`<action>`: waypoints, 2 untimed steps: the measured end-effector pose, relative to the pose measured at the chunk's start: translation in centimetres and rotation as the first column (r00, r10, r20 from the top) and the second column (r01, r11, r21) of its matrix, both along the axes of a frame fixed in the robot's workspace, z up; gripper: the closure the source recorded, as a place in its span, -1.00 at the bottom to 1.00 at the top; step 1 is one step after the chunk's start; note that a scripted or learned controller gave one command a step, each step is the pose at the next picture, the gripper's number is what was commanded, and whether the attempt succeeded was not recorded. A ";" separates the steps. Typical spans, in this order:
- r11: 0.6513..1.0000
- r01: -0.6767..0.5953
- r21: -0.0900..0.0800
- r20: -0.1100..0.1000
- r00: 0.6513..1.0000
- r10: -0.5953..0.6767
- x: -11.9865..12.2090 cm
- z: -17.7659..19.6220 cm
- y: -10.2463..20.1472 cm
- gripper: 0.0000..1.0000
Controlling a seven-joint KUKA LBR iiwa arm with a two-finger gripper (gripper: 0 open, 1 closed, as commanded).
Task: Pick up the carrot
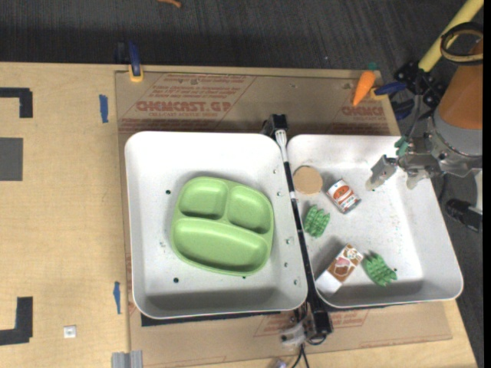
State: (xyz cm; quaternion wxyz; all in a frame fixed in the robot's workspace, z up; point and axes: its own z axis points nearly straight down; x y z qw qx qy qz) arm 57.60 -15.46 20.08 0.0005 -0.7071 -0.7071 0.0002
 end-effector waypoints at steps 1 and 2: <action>0.958 0.287 -0.001 0.002 0.958 -0.287 7.3 -4.9 0.7 -1.00; 0.883 0.469 0.000 0.000 0.883 -0.469 -2.0 -10.8 5.0 -1.00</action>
